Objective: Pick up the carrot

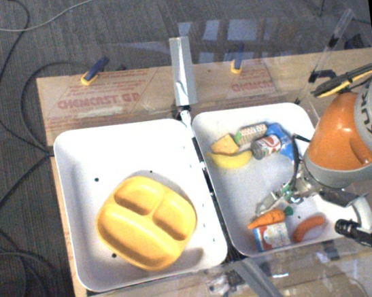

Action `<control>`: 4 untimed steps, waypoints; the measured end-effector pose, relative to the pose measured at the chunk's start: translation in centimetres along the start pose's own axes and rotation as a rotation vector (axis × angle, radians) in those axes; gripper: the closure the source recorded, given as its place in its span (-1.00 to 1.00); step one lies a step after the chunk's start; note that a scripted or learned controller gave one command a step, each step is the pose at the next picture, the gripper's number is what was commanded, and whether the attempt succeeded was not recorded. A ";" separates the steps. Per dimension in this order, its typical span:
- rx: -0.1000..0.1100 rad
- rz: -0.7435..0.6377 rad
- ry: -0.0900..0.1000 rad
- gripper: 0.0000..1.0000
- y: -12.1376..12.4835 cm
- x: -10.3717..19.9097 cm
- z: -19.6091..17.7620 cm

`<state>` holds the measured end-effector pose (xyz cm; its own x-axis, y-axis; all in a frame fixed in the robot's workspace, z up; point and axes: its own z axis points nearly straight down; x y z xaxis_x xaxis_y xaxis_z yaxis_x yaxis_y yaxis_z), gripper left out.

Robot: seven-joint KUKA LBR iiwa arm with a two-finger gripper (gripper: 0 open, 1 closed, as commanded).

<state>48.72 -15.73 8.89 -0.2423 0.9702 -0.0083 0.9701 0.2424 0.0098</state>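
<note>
My gripper (280,200) sits just above the carrot (267,219), lined up for the grab. I cannot tell its opening or hold; a can (272,236) crowds the carrot's far side.

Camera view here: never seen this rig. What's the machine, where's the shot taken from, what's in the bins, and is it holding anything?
It is a single shot from a fixed camera above the bench, looking down at a slant. The grey arm with the orange band is a KUKA iiwa robot reaching in from the right. Its gripper is low in the right bin, just above the carrot. I cannot tell whether it grips anything; the carrot looks to be lying on the bin floor.

The left bin holds a yellow divided tray. The right bin also holds a banana, a yellowish wedge beside it, a small can, a blue packet, a white container below the carrot, and a red sausage-like piece.
</note>
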 end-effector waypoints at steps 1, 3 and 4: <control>0.000 0.000 0.000 -1.00 0.0 0.0 0.0; 0.000 0.000 0.000 -1.00 0.0 0.0 0.0; 0.000 0.000 0.000 -1.00 0.0 0.0 0.0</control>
<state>48.72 -15.72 8.89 -0.2423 0.9702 -0.0082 0.9701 0.2424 0.0098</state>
